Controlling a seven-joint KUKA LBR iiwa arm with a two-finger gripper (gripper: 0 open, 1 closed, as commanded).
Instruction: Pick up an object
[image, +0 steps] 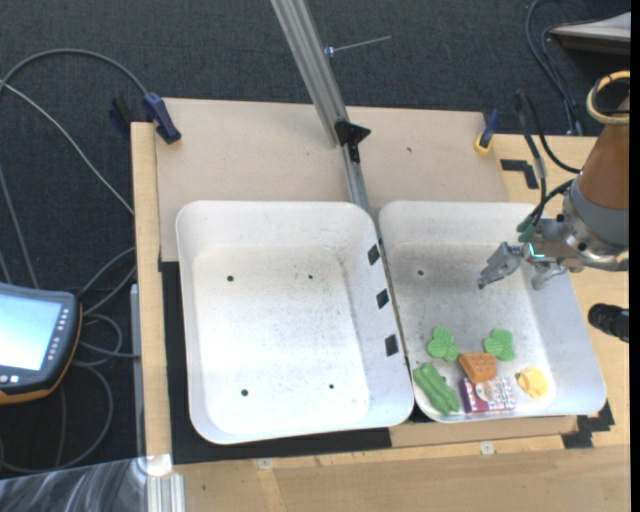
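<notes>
My gripper (519, 272) hangs over the right bin (455, 235), near its right side, with its two grey fingers spread apart and nothing between them. Below it, along the bin's near edge, lie the objects: a green piece (442, 345), a second green piece (500, 344), a long green item (436, 388), an orange block (477, 366), a pink and white packet (488, 395) and a small yellow object (533, 381). All of them sit apart from the gripper, nearer to the front.
The left bin (270, 320) lies beside the right one, with a metal pole (325, 85) slanting down between them. Clamps (160, 115) hold the board at the bench's far corners. A tablet (30, 335) sits off the bench at left.
</notes>
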